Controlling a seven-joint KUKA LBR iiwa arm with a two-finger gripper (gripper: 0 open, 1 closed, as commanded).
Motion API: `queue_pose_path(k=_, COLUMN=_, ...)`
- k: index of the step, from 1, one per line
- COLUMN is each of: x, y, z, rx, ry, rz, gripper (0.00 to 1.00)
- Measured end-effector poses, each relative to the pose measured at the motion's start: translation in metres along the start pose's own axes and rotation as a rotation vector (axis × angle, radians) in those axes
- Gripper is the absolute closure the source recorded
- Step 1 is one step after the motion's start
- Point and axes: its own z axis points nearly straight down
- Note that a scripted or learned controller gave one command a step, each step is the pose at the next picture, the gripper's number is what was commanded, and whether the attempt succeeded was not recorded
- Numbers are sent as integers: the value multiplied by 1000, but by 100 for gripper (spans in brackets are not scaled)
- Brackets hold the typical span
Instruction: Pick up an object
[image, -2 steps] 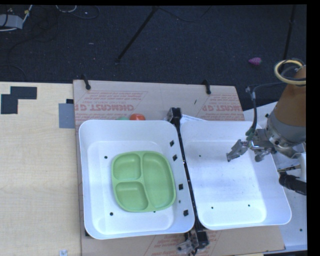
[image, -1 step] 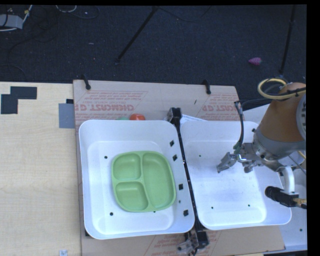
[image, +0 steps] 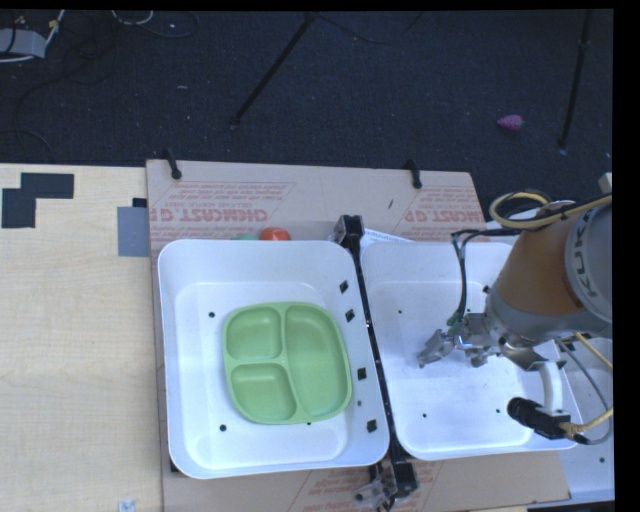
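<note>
At the lower right of the frame my arm comes in over the right bin, its orange band sitting above the wrist. My gripper hangs at mid-height in that bin, pointing toward the left of the frame; nothing lies between its tips, and whether they stand apart or together I cannot tell from this slant.

The bin floor under and around my gripper is bare white, so there is nothing here to close on. The thing I judge worth going for is the green divided plate, which lies flat in the middle of the left bin, well apart from my gripper and across the black divider between the bins. It lies straight leftward of my tool, at nearly the same height in the frame.

Farther back, a small red-orange object peeks over the left bin's upper rim.
</note>
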Motion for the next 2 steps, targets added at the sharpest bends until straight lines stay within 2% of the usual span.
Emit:
queue_pose_path(k=1, x=1, y=0, z=14, rx=-5, ry=-2, rz=2, gripper=0)
queue_pose_path(k=2, x=0, y=1, z=2, rx=-8, ry=-2, rz=7, gripper=100)
